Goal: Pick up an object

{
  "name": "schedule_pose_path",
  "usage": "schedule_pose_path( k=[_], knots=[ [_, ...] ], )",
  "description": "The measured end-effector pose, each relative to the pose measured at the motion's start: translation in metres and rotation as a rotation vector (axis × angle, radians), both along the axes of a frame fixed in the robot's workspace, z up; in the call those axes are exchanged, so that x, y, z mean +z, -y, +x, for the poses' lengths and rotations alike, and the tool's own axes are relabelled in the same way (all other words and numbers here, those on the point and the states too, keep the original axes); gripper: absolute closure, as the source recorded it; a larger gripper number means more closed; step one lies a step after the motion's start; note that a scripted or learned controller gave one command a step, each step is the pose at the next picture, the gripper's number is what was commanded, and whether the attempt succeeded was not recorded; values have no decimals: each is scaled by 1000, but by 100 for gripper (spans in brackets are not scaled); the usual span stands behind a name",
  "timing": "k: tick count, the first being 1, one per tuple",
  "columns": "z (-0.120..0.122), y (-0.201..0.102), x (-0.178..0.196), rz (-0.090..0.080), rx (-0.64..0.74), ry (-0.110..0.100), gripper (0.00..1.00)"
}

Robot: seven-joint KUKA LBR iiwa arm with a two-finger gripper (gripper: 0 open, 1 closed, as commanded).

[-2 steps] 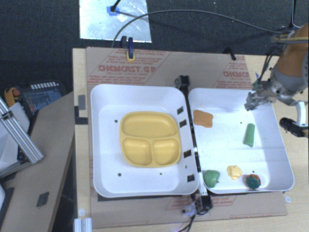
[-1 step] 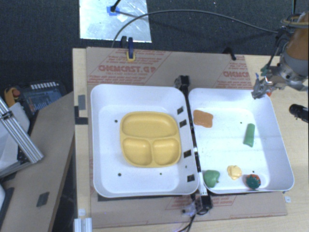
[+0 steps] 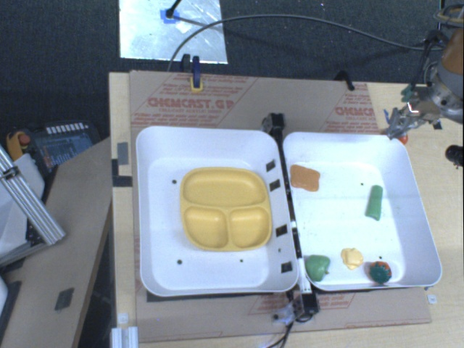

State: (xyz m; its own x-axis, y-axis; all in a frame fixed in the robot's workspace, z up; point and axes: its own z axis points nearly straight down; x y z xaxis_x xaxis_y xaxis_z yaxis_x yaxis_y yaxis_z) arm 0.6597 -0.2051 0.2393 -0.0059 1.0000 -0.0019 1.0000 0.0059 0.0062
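Observation:
The right bin (image 3: 406, 187) holds several small objects. An orange flat piece (image 3: 305, 177) lies near its back left. A green cylinder (image 3: 374, 202) rests toward the right wall. Along the front sit a green lump (image 3: 317, 267), a pale yellow piece (image 3: 351, 258) and a round green and orange item (image 3: 380, 271). My gripper (image 3: 401, 124) hangs over the far right corner of this bin, above the rim, well away from every object. Nothing shows between its fingers.
The left bin (image 3: 156, 194) carries a yellow three-compartment tray (image 3: 225, 209). A black clip divider (image 3: 279, 187) joins the two bins. Cables run across the dark floor behind the bench. A silver rail and a keypad stand at the far left.

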Motion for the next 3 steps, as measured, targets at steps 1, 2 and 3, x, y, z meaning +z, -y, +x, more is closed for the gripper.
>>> schedule_pose_path(
  k=[1,2,3],
  knots=[
    [-20,-49,8,3,3,-4,100],
    [-35,-92,-2,3,2,-6,100],
    [-55,-135,3,3,2,-6,100]
  ],
)
